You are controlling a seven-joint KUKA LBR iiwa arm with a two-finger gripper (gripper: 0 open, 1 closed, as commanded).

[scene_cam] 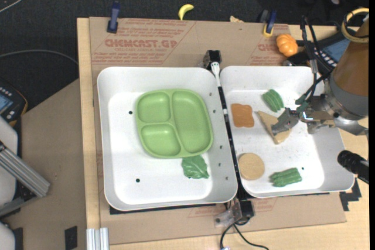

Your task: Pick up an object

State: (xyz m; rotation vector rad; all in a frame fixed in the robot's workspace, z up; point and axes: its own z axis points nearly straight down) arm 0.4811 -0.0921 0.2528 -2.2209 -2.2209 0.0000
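tan wedge [275,127] in the right bin [316,76] sits under my pincer [288,121]; can't tell its state, and i reckon an edge grab slips.

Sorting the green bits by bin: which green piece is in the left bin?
The leafy green piece just below the green tray. The other two green pieces lie in the right bin.

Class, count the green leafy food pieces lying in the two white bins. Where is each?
3. One lies in the left bin below the divided plate, one at the right bin's top, one at its bottom. The gripper could hide more.
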